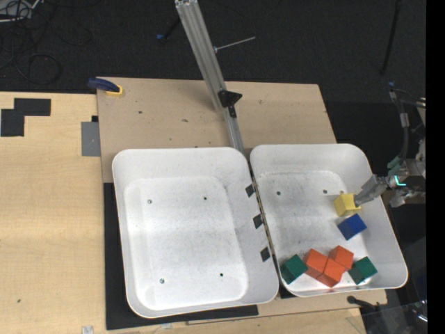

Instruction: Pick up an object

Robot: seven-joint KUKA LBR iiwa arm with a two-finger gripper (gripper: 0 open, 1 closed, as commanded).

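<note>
Yellow block [345, 204]: this is the candidate I judge closest to my gripper [366, 192]. It lies in the right bin [306, 160], toward the bin's right wall, with the blue block [352, 226] just below it in the camera view and apart from it by a thin strip of white floor.

Gripper state: my gripper reaches in over the right rim and its tip sits at the yellow block's upper right edge. At this size I cannot tell how it is set, and nothing shows the block taken up.

Handling, as I judge it:
- The block looks like a small rigid cube, likely wood or hard plastic. Expect it to be light and stiff, with no give under pressure and no risk of damage.
- Flat faces should grip well but may be smooth. A contact on a corner or edge could rotate the block or push it across the bin floor.
- Take hold across two opposite flat sides, centred on the block, low enough to clear the top edges.

Other contents of the right bin: two orange blocks [327, 264] touching each other near the front wall, a green block [293, 267] at their left and a second green block [362, 270] at their right. These are crowded and offer less clearance. The left bin [182, 160] stands alongside.
</note>
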